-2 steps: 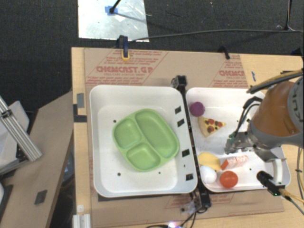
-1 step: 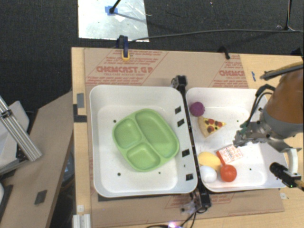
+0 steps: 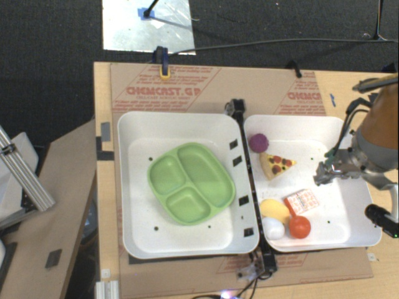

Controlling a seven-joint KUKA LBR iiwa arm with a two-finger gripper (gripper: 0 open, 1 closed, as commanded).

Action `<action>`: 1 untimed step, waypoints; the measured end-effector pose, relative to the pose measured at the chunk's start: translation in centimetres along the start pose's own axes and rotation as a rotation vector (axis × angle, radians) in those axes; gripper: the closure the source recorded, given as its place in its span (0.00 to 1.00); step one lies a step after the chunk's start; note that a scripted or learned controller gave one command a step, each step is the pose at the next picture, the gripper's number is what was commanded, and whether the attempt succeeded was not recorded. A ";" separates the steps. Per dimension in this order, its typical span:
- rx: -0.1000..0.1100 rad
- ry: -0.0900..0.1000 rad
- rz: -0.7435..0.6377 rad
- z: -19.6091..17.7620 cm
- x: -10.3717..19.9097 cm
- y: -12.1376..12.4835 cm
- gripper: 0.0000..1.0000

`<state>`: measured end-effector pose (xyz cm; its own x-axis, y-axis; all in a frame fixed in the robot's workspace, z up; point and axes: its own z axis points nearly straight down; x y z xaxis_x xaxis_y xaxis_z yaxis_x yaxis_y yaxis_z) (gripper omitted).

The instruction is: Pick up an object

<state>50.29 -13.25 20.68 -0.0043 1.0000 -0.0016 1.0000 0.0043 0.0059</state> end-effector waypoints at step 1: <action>0.003 0.003 -0.004 0.5 4.8 1.1 1.00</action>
<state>51.40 -8.46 20.14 -0.0088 1.0000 0.0016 1.0000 0.0088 0.0024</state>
